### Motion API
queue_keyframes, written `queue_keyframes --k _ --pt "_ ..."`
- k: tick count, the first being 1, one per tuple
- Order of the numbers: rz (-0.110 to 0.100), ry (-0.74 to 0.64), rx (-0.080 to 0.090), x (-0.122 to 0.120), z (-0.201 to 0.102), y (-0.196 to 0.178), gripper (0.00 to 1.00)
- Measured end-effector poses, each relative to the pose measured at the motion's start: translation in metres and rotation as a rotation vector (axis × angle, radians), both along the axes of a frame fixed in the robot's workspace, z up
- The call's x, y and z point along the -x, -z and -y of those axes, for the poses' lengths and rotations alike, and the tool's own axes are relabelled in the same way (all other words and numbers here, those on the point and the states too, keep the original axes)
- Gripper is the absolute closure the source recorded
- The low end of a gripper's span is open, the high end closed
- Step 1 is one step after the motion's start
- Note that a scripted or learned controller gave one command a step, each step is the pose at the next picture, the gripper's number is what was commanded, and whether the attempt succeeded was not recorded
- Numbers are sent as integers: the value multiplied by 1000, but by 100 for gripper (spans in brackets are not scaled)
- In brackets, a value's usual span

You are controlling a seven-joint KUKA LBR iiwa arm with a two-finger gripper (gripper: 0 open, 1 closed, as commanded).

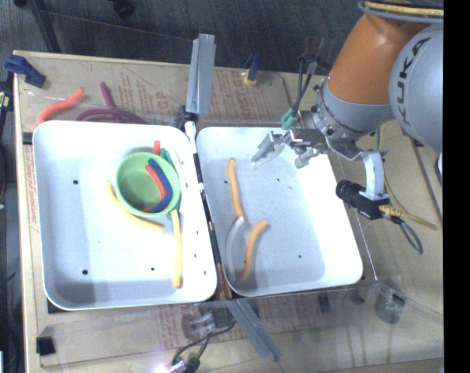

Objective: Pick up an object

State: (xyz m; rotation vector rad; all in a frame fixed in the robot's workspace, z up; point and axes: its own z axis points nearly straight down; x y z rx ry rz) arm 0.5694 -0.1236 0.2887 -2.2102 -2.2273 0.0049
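Two white bins sit side by side on the surface. The left bin [71,231] holds a green bowl [147,183] near its upper right, with a red piece [151,201] and a blue piece [162,179] curled inside it. A yellow strip [134,212] curves under the bowl's lower left edge, and a yellow stick [177,249] runs down from the bowl toward the bin's lower right corner.

The right bin [312,239] holds an orange stick [235,188] lying roughly lengthwise in its upper left part, a second, bent orange stick [251,247] lower down, and a grey curved piece [231,243] just beside that one.

The arm [374,61] reaches in from the right. Its claw [285,148] hangs over the upper edge of the right bin, fingers spread apart with nothing between them. It is to the right of the upper orange stick and apart from it.

Beyond the left bin, an orange tool [60,105] and a purple loop [110,113] lie on the surface.
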Motion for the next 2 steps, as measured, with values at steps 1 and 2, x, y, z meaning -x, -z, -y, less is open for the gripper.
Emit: queue_keyframes --k 1,2 --pt "-2 55 1 21 1 168 0" --pt "4 27 -1 64 15 196 0"
